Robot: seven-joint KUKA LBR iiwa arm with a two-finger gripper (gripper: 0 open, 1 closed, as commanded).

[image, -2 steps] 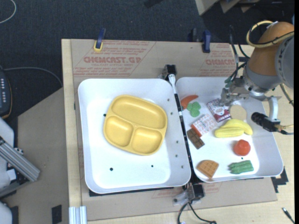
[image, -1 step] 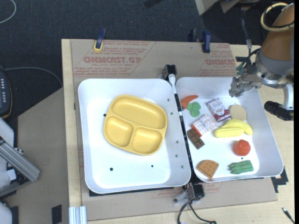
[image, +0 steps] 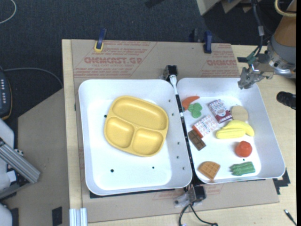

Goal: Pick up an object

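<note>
1. Two shallow white plastic bins sit side by side on the bench: the left bin [image: 94, 173] and the right bin [image: 270, 140], their inner rims touching along the middle.
2. The left bin holds a yellow plastic tray with three compartments [image: 136, 125], lying slightly tilted toward the far side of the bin.
3. The right bin holds a cluster of small toy foods. Toward its far left are an orange carrot-shaped piece [image: 190, 100] and, just beside it, a green leafy piece [image: 195, 110].
4. Near the middle lie a red-and-white printed packet [image: 218, 109], a second red-and-white wrapper [image: 204, 125] and a dark brown chocolate-bar piece [image: 196, 140].
5. A pale beige round piece [image: 239, 112] touches the yellow banana [image: 234, 130] just on its near side.
6. Nearer still are a red tomato-like ball [image: 243, 149], a green ridged vegetable [image: 242, 168] and a tan waffle-patterned piece [image: 209, 169].
7. The grey metal two-finger gripper [image: 245, 81] hangs over the far right corner of the right bin, well apart from the toys, with nothing between its fingers; whether they are spread or pressed together cannot be told.
</note>
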